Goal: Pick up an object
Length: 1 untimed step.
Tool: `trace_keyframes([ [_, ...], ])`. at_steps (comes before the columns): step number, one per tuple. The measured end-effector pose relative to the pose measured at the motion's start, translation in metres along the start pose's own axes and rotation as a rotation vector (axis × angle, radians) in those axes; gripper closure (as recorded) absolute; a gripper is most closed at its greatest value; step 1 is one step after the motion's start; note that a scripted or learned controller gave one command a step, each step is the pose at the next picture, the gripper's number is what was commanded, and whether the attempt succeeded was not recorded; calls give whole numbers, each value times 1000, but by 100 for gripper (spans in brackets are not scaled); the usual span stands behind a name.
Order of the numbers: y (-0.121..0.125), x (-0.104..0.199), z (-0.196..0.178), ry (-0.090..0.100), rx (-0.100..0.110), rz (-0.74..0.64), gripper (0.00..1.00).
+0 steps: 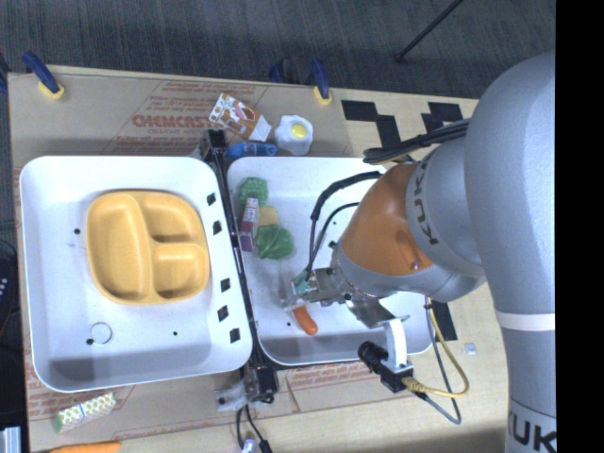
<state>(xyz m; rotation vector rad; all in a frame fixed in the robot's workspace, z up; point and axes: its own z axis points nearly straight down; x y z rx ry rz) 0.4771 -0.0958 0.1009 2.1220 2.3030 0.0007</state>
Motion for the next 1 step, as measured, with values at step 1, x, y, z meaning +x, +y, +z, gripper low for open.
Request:
trace_keyframes([
  [1,3,33,-91,9,9,-151,100],
])
